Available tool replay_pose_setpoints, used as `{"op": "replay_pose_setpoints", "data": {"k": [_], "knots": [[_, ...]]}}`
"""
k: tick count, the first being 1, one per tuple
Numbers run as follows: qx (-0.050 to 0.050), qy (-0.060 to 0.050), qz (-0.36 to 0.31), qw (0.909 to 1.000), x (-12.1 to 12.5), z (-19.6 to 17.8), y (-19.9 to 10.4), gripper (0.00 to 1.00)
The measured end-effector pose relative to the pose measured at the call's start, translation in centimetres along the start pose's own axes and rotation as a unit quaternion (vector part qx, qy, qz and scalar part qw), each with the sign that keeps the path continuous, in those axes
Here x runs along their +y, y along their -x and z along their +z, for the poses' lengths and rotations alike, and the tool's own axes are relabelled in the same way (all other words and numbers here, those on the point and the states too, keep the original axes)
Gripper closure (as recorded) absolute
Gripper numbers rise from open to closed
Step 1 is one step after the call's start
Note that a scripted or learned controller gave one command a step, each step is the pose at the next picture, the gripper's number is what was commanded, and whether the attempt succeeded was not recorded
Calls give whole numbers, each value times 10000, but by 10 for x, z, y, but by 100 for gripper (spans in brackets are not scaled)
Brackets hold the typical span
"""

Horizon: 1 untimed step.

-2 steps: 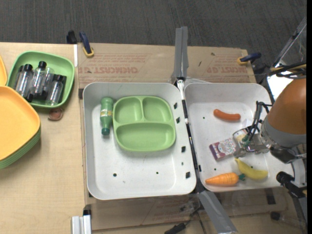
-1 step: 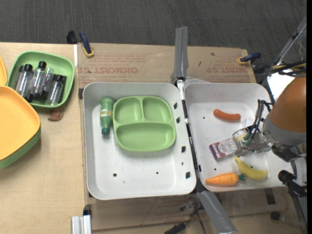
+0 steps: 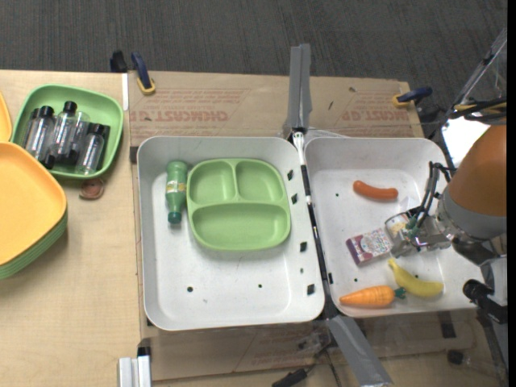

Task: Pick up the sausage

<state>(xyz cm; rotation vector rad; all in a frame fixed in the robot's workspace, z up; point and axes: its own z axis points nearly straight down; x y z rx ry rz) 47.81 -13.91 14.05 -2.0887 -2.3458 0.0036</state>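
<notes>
Camera view, looking down at a slant on two white bins set side by side on a bench. The right bin [image 3: 322, 216] holds the sausage [image 3: 376, 190], an orange-red link lying flat on the bin floor in the far half, toward the right wall. Its long axis runs nearly left to right across the view, with the right end dipping very slightly toward the near side; both ends are rounded and alike. Nothing touches it, and bare floor surrounds it.

Near of the sausage, at mid-bin, lies a small purple-and-white packet [image 3: 369, 245], tilted. Just beside the packet's right end sits the gripper [image 3: 413, 234], low over the bin floor and apart from the sausage. The gripper is too small and cluttered here to tell whether it is spread or pressed together, and nothing can be seen in its grasp. The arm [image 3: 484, 185], with its orange band, enters from the right.

A banana [image 3: 415, 281] lies near of the gripper, and a carrot [image 3: 369, 297] rests by the near wall, its green top touching the banana's left end.

The left bin [image 3: 161, 280] holds a green divided plate [image 3: 239, 203] with a green bottle [image 3: 176, 190] lying just beside its left edge.

On the bench at far left stand a green tray of small bottles [image 3: 68, 131] and a stack of orange plates [image 3: 29, 210].
</notes>
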Motion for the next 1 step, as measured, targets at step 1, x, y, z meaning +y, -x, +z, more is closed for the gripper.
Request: {"op": "replay_pose_setpoints", "data": {"k": [1], "knots": [[8,0,-1156,9933,-10,50,72,100]]}}
